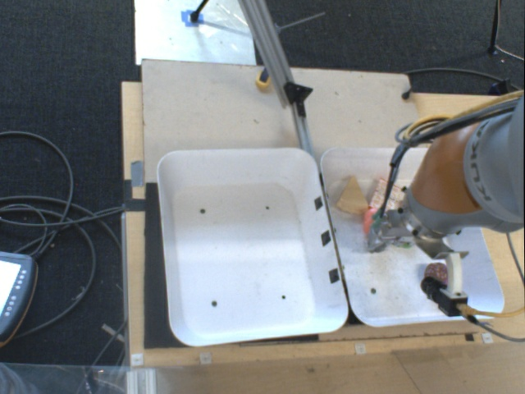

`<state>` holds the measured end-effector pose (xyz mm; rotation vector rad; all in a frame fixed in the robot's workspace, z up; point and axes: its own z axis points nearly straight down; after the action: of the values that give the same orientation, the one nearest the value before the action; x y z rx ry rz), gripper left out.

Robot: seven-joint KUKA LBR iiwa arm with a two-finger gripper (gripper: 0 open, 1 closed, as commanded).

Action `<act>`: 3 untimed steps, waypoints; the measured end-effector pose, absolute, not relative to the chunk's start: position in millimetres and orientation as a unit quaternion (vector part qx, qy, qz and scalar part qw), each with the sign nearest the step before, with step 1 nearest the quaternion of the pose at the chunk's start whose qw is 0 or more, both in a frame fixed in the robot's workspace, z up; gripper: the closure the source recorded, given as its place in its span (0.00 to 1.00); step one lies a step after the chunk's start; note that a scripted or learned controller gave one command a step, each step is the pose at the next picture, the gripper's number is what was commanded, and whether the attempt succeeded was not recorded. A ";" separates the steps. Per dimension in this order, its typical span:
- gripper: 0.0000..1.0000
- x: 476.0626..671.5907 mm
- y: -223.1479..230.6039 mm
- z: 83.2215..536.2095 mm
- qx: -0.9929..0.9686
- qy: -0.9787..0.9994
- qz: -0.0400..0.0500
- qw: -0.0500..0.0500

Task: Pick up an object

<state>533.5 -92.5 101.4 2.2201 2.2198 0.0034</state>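
No writing is showing legibly; the gripper point(376, 240) is hanging in the right bin point(484, 290), its grip state unclear, near a tan wedge point(350, 194)

what you can't make out from up here

the arm point(472, 179) runs off the right edge, so you see none of it past the orange band. its bulk covers the back right part of the right bin point(361, 298), and whatever lies under it there is hidden from you. the claw point(377, 238) is a small dark tangle low in that bin; you can't tell how its fingers stand. the patterned packet point(387, 194) is half tucked behind the wrist, its print too small to read. a reddish bit point(371, 217) beside the claw is too tiny to name. the tablet point(12, 290) at the left is cut by the edge, and the worktop point(205, 105) continues out of frame below.
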 end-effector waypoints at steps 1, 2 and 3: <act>1.00 533.5 -89.7 144.9 0.706 0.709 0.002 0.002; 1.00 535.4 -91.4 188.2 0.705 0.709 0.002 0.003; 1.00 533.1 -83.6 247.3 0.705 0.709 0.003 0.003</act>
<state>533.1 -83.6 247.3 2.2093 2.2237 0.0087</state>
